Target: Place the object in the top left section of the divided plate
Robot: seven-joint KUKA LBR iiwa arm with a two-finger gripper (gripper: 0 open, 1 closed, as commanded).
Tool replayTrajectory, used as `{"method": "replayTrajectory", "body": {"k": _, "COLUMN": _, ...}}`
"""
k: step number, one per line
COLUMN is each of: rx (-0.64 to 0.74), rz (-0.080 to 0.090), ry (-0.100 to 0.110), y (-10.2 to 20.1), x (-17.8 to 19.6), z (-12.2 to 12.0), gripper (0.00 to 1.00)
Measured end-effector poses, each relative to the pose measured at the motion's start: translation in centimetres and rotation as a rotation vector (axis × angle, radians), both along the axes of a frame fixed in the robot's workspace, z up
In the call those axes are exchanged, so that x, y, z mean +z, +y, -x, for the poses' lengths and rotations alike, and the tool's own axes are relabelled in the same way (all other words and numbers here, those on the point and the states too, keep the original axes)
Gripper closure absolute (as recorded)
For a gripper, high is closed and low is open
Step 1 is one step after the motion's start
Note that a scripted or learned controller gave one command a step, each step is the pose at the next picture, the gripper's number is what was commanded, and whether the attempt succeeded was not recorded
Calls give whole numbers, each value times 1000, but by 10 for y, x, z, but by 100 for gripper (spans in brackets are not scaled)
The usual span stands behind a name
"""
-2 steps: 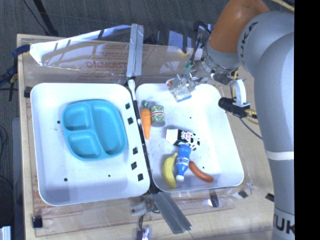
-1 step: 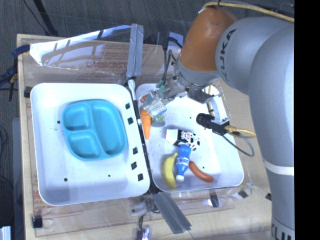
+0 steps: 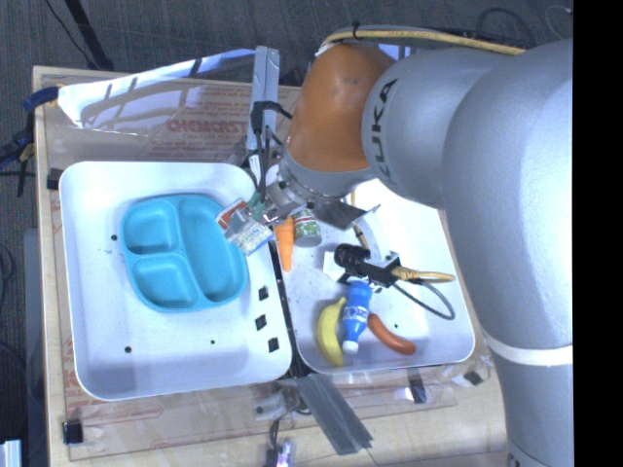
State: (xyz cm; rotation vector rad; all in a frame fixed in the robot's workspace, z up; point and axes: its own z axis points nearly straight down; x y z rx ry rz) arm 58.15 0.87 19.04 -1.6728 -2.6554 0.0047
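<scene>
Seen from above the bench: the grey arm [image 3: 467,144] reaches in from 3 o'clock, its orange band over the seam between the two white bins. The gripper [image 3: 245,224] hangs at the 2 o'clock rim of the blue divided plate [image 3: 209,256], which sits in the middle of the left bin [image 3: 117,348]. Whether the gripper is spread or clamped cannot be told from here.

The carrot [image 3: 284,244] lies just beside the gripper at its 4 o'clock, along the bins' shared wall and outside the plate.

Toward 6 o'clock in the right bin [image 3: 428,309], a banana [image 3: 331,334], a blue bottle [image 3: 355,314] and a red sausage [image 3: 392,339] lie close together. What may be a small green-and-white cup [image 3: 306,230] sits by the carrot's upper end.
</scene>
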Motion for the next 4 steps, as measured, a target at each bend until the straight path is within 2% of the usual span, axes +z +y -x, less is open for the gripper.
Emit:
{"method": "replayTrajectory", "body": {"k": 1, "rx": 70, "rz": 0, "ry": -2, "y": 54, "x": 31, "z": 51, "gripper": 100}}
{"method": "replayTrajectory", "body": {"k": 2, "rx": 430, "rz": 0, "ry": -6, "y": 92, "x": 86, "z": 3, "gripper": 100}}
{"method": "replayTrajectory", "body": {"k": 3, "rx": 463, "rz": -1, "ry": 0, "y": 70, "x": 0, "z": 47, "gripper": 100}}
{"method": "replayTrajectory", "body": {"k": 4, "rx": 462, "rz": -1, "ry": 0, "y": 70, "x": 0, "z": 47, "gripper": 0}}
